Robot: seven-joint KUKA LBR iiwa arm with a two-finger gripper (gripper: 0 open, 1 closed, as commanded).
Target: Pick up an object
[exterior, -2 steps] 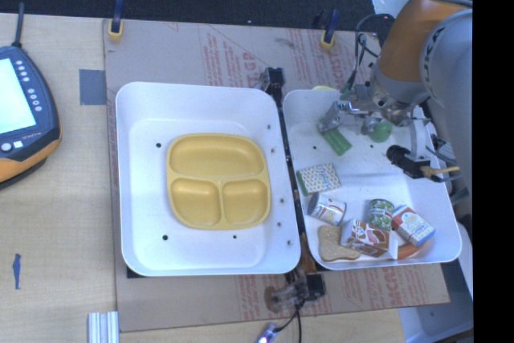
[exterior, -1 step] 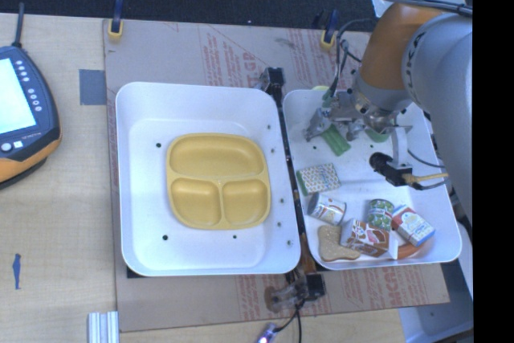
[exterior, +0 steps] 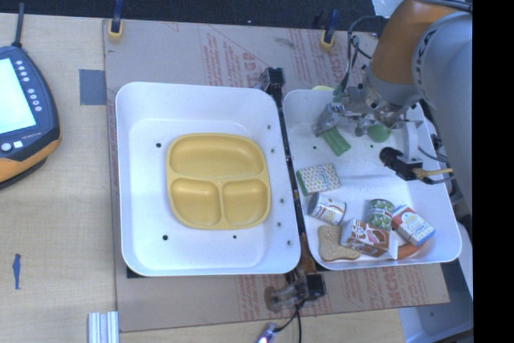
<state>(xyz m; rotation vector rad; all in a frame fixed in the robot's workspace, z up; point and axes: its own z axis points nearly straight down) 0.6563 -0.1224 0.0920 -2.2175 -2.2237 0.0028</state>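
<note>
Bright, even light falls from above on the whole scene. The two white bins (exterior: 128, 173) are nearly washed out, with mild glare along their rims and only faint, soft shadows inside. The yellow tray (exterior: 217, 179) shows gentle shading in its compartments. The picture is slightly soft throughout; small packages at the near right blur together. The far background is very dark.

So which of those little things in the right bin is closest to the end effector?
The green block, lying right by the end effector; the packets and can sit toward the bin's front edge.
</note>
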